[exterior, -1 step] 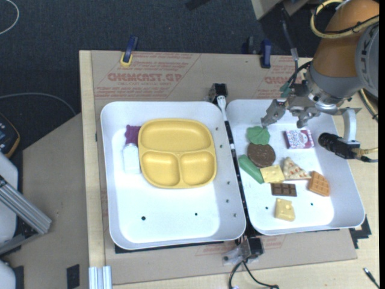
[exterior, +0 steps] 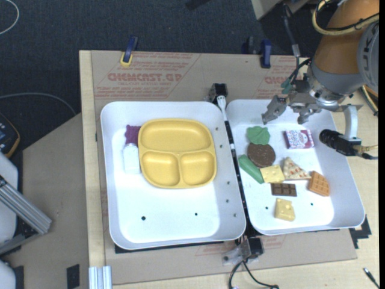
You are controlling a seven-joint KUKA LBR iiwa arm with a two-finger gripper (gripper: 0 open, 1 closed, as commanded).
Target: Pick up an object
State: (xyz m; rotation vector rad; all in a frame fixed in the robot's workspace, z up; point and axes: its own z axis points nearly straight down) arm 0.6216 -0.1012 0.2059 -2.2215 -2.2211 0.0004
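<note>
My gripper [exterior: 289,111] hangs over the far end of the right bin [exterior: 346,191], its fingers spread and nothing between them. Just below it in the bin lie a pink packet [exterior: 298,139] and a green leaf [exterior: 258,135]. Nearer the front lie a round brown cookie [exterior: 261,155], a green pickle [exterior: 249,168], a yellow cheese slice [exterior: 272,174], a pizza slice [exterior: 293,169], a waffle [exterior: 319,184], a chocolate bar [exterior: 283,189] and a cheese wedge [exterior: 284,209].
The left bin [exterior: 174,221] holds a yellow divided plate [exterior: 177,151], with a purple item [exterior: 132,133] and a small white bottle [exterior: 130,158] at its left side. A black divider [exterior: 231,161] runs between the bins.
</note>
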